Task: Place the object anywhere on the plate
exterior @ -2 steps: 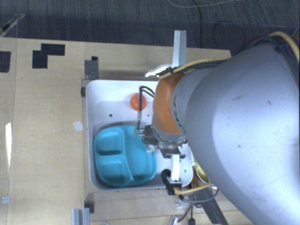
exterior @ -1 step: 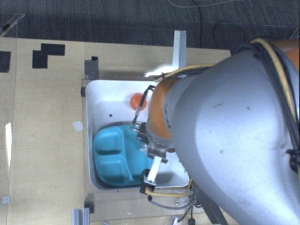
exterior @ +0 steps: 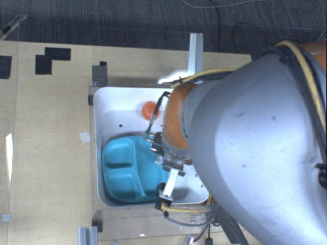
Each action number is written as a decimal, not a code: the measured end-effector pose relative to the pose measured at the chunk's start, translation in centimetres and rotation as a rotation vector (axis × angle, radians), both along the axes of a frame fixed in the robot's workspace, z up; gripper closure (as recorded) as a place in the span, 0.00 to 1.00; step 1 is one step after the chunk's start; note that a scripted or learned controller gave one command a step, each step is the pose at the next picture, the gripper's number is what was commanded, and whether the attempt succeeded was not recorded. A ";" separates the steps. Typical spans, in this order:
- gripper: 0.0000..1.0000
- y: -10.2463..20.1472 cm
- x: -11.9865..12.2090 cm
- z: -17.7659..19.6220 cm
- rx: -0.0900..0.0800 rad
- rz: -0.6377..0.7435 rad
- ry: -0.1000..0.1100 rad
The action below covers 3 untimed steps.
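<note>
A small orange object point(exterior: 148, 109) lies on the floor of the white bin point(exterior: 110, 106), just beyond the far edge of the blue plate point(exterior: 125, 168) (a divided one, with compartments). The gripper point(exterior: 166, 185) hangs over the plate's right side; its state cannot be told.

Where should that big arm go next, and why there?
Probably toward the small orange object, which lies on the white bin floor just beyond the blue plate, apart from it. The tool hangs over the plate's near edge, and nothing rests on the plate yet.
</note>
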State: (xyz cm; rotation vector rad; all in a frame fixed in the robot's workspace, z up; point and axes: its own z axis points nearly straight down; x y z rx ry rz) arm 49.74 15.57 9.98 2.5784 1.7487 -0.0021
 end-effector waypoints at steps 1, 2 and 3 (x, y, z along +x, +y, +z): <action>1.00 3.1 1.4 10.1 0.007 -0.114 0.012; 1.00 3.1 0.8 8.6 -0.009 -0.150 0.003; 1.00 3.0 1.4 8.0 -0.013 -0.163 0.004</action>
